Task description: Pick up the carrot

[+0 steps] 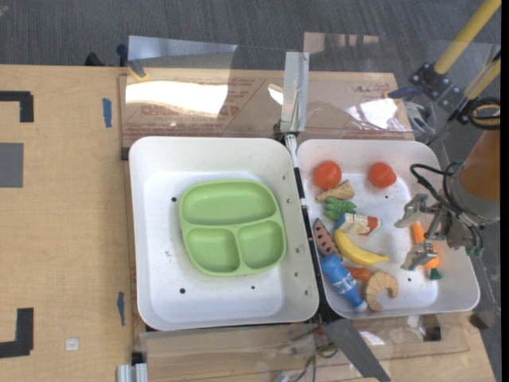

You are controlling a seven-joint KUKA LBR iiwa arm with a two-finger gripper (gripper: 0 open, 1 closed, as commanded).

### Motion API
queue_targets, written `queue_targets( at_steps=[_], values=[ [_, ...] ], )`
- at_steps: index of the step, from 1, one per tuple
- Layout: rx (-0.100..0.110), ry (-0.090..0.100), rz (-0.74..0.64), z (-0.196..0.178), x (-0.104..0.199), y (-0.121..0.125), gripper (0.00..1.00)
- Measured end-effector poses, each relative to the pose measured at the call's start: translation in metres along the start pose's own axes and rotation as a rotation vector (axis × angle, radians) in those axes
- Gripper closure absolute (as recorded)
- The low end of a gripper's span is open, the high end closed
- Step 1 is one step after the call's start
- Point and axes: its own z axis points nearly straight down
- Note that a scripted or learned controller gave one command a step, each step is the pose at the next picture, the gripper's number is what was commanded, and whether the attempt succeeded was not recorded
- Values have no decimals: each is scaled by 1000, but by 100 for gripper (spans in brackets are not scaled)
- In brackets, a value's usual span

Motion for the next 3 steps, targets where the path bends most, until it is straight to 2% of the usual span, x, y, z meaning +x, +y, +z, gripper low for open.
queue_targets(
  at_steps=[1, 2, 3],
  values=[
    [-4, 19, 15, 24, -9, -1, 0],
    [-1, 5, 14, 10, -13, 0, 100],
    [-2, 7, 14, 11, -13, 0, 0]
  ],
)
